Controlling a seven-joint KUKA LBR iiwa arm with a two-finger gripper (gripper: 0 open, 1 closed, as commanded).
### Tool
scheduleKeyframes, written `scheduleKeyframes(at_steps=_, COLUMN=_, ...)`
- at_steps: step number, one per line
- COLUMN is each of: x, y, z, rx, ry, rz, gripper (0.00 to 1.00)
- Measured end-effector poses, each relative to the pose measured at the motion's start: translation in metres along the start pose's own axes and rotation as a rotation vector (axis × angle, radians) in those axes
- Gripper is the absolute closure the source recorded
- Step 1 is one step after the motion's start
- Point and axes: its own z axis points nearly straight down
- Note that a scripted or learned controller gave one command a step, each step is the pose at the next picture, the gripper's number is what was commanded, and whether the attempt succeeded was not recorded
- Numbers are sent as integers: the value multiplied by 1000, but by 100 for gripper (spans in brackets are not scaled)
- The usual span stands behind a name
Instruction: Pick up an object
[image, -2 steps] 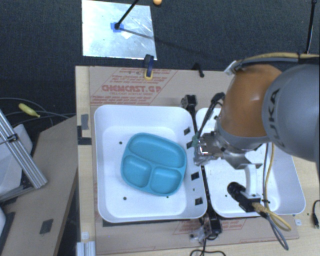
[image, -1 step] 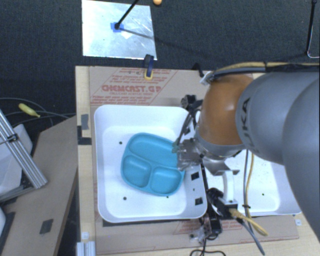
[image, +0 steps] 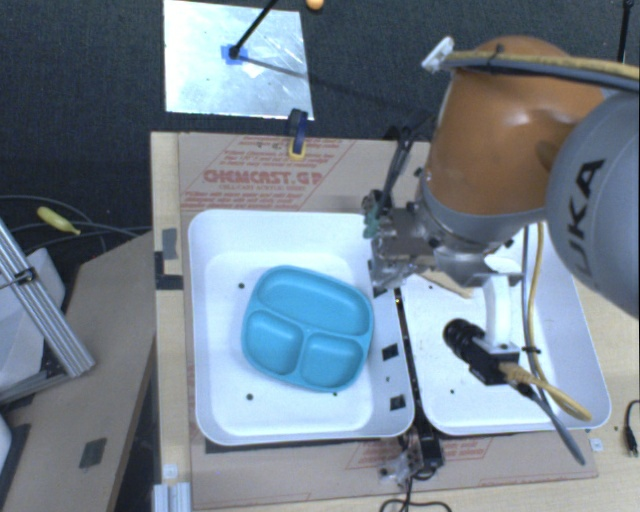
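- Nothing is picked up yet, as far as I can judge: the sky-blue three-compartment plastic tray (image: 305, 328) lies flat on the floor of the shallow white left bin (image: 215, 300), near the middle and closer to its right wall.
- My gripper (image: 384, 270) hangs over the seam where the left bin's right wall meets the shallow white right bin (image: 580, 340), towards their far edges. It is just beside the tray's far right corner and not on it.
- I cannot tell whether my gripper is released or clenched, because my own wrist hides it. I see nothing carried.
- What is left is the whole grasp and the lift.
- In the way: the two bin walls right beneath me and the tray's low, rounded rim, which I judge gives little to grip.
- Around: the brown cardboard sheet with red print (image: 262, 172) lies under both bins, with a blue-and-yellow clip (image: 297, 134) at its far edge and a shiny foil square (image: 235, 60) beyond it.
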Motion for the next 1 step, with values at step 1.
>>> scheduleKeyframes(at_steps=1, x=22, y=-1, z=6, rx=13, ry=-4, rz=2, gripper=100)
